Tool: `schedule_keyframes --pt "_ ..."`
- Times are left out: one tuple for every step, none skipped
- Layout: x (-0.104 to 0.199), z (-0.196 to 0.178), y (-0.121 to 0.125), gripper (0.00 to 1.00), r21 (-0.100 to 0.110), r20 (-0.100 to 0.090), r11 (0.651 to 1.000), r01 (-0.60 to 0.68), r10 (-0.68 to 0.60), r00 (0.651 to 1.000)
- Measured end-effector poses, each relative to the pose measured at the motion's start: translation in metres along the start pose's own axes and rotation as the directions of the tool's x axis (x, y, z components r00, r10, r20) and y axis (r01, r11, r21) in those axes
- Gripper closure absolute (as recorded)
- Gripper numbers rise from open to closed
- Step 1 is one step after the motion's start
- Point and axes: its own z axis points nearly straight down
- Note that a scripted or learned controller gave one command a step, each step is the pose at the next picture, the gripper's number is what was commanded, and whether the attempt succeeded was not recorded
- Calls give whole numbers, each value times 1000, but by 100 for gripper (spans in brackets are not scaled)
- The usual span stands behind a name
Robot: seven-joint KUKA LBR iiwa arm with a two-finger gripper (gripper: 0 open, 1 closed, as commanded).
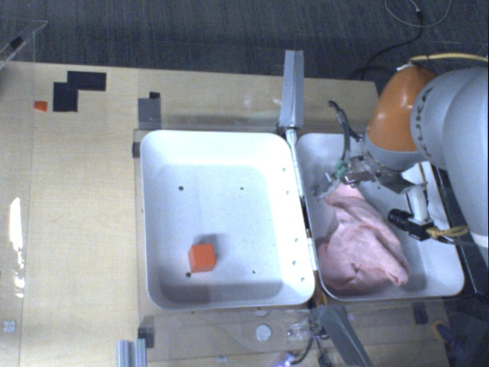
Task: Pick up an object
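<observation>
A crumpled pink cloth (359, 239) lies in the right bin (443, 277), covering most of its floor. A small orange block (202, 258) sits near the front of the left bin (153, 205). My gripper (341, 179) hangs low over the far edge of the pink cloth, at the back left of the right bin, under the grey arm with its orange band. Its tips sit right at the cloth's upper edge, and whether they touch it is unclear.
A grey metal divider (291, 90) stands between the bins at the back. Black markers (76, 89) and a small orange square (40, 106) lie on the bench at the far left. The arm's bulk covers the right bin's back right corner.
</observation>
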Motion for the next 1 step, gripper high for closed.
schedule_keyframes --pt "0 -14 4 100 -9 5 1000 6 -6 1000"
